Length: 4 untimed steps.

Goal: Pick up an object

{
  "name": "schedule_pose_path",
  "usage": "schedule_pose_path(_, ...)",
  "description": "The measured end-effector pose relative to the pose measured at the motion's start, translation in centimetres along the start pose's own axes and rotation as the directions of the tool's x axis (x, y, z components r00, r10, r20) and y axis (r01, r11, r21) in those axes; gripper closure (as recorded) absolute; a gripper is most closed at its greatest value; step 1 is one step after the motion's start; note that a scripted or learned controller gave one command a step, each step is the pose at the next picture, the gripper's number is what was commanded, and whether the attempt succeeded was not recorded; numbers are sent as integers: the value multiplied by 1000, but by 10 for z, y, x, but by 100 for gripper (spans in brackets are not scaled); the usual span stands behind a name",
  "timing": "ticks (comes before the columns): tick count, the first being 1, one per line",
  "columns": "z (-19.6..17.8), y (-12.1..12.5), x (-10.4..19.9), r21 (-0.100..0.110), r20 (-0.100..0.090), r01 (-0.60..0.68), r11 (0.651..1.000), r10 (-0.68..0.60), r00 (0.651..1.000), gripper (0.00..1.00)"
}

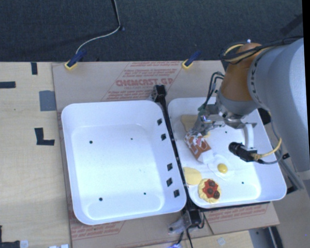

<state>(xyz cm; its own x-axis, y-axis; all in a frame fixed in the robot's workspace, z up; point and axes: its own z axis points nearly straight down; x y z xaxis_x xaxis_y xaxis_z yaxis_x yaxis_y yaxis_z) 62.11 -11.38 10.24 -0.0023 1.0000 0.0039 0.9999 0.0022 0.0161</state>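
The right bin [252, 191] holds several toy food items. A red and white patterned packet [196, 145] lies near its middle left, with a pale yellow wedge [188, 122] behind it. A fried egg [220, 167], a yellow oval piece [192, 175] and a small pizza with red topping [210, 190] lie toward the front. My gripper [201, 125] hangs low over the bin, right above the patterned packet's upper end. The grey arm with its orange band [238, 83] comes in from the right.
The left bin [115, 162] stands beside the right one, split from it by a black divider rail [168, 146]. Both rest on a cardboard sheet [137, 80] held by blue and yellow clamps. A black fitting with cable [242, 151] hangs off the wrist over the right bin.
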Motion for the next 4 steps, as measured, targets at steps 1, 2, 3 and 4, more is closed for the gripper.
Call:
schedule_pose_path(1, 0, 0, 0, 0, 1, 1, 1000, -1, 1000, 100)
schedule_pose_path(2, 0, 0, 0, 0, 1, 1, 1000, -1, 1000, 100)
schedule_pose_path(3, 0, 1, 1, 2, 1, -1, 1000, 1, 1000, 100)
schedule_pose_path(4, 0, 1, 2, 3, 1, 0, 1000, 0, 1000, 100)
